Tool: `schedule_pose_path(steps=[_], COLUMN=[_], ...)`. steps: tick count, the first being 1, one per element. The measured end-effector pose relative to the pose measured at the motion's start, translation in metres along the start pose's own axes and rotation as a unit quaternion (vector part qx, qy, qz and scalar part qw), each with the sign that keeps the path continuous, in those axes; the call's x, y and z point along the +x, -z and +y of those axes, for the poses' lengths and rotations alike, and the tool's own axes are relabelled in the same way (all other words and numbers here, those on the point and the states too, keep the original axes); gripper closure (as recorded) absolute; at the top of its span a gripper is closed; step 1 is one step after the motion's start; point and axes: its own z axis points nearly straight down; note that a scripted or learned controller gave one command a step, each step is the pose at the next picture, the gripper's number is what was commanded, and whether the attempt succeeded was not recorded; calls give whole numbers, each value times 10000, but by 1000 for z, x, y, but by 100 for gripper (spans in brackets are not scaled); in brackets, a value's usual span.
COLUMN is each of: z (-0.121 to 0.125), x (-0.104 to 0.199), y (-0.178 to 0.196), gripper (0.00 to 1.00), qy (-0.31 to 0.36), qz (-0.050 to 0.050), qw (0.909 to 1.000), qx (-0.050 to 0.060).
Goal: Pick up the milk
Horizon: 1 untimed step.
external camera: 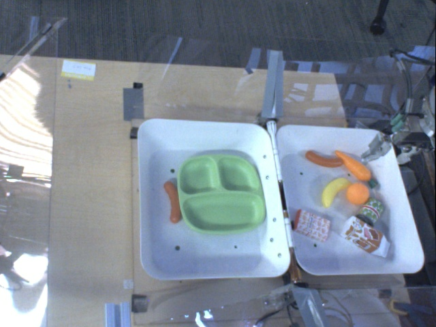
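While the milk [366, 236] lay flat in the right bin [409, 264], a light, stiff carton best pinched across its narrow sides, the gripper's [377, 147] state was unclear.

2 bins [204, 131], 1 plate [221, 195], 2 sausages [173, 201], 2 cartons [312, 225], 1 banana [333, 191], 1 orange [357, 194], 1 carrot [354, 165], 1 can [371, 211].
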Motion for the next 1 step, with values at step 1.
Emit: schedule_pose_path(steps=[1], z=[-66], x=[17], y=[-123], gripper=[0], qy=[696], qz=[3], qw=[9976], qx=[0])
